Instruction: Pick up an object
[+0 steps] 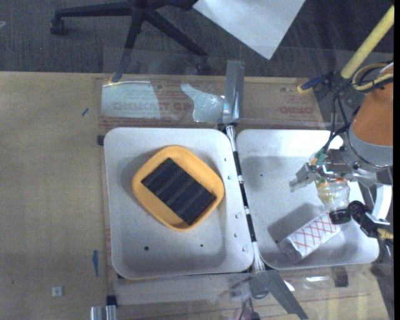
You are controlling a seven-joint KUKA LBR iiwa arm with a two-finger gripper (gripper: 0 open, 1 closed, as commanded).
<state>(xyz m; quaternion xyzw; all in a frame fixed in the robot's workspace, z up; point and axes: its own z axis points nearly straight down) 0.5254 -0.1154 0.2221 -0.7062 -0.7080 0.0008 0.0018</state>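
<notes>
- Nearest, at 6 o'clock of the view, a grey metal bracket (270, 294) juts from the front edge of the tan bench (44, 187).
- The right bin (269, 156) holds a white carton printed with a red lattice (310, 236). It lies on its side at the bin's 6 o'clock, its long axis running from 8 to 2 o'clock.
- Just beyond the carton, toward the bin's 3 o'clock, is a clear, crinkled plastic item (331, 192). What it is cannot be told.
- The gripper (296, 182) hangs over the right bin's middle, pointing toward 9 o'clock, just beside the clear item. Whether it is spread or closed cannot be told.
- The grey arm with its orange band (375, 122) comes in from 3 o'clock.
- The left bin (125, 250) holds an orange tray with a dark ribbed panel (178, 187) at its centre, well apart from the gripper. The bins' meeting rims lie between them.
- Beyond both bins, at 12 o'clock, a cardboard strip (144, 103) lies under clear film, and a grey post (235, 87) stands at the seam.
- Farthest is the dark carpet (37, 53), with a black chair base (144, 25) at 11 o'clock, a white sheet (250, 19) at 12, and a yellow rod (374, 36) at 2.
</notes>
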